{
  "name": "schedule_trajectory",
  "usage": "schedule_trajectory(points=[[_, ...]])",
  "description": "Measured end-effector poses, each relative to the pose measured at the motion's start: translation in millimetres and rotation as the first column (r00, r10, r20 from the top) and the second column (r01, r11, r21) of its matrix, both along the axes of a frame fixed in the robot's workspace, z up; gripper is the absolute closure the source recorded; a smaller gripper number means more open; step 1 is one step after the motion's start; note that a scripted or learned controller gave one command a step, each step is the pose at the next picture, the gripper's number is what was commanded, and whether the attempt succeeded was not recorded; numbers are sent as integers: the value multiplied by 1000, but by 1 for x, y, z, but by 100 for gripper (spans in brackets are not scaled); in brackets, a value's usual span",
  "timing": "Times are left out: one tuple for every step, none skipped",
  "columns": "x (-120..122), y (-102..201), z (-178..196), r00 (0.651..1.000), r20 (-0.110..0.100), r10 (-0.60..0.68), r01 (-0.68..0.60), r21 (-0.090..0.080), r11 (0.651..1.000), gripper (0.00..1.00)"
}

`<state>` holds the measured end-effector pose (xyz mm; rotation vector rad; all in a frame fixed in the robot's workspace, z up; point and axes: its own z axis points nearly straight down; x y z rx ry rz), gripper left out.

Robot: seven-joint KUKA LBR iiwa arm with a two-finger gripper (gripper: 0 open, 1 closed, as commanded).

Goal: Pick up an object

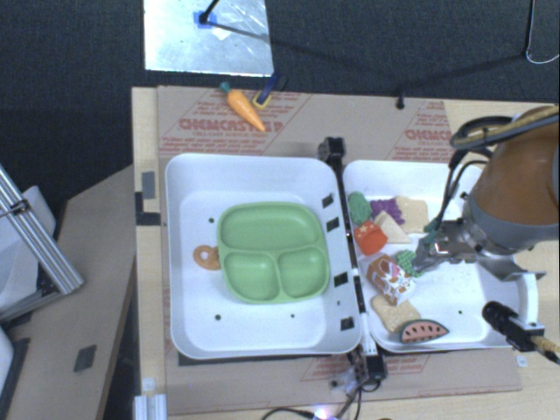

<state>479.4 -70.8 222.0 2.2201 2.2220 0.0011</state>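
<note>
The right bin [455, 300] holds several toy foods: a green leafy piece [359, 206], purple grapes [383, 206], a tan cracker [411, 210], a red piece [370, 237], a sprinkled pastry [389, 278], a bread slice [385, 309] and a watermelon slice [423, 331]. My gripper [423, 254] is low in this bin, just right of a small green piece [405, 262] and touching or almost touching it. The wrist and orange band hide the bin's right side. Nothing is visibly held.
The left bin [197, 199] carries a green divided plate [271, 252] with a small brown ring [207, 257] beside it. A toy carrot [245, 109] lies on the cardboard behind the bins. A shiny sheet [207, 24] lies farther back.
</note>
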Motion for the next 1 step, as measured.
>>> schedule_trajectory(points=[[14, -3, 6, 1000, 2, 3, -3, 0, 1000, 100]])
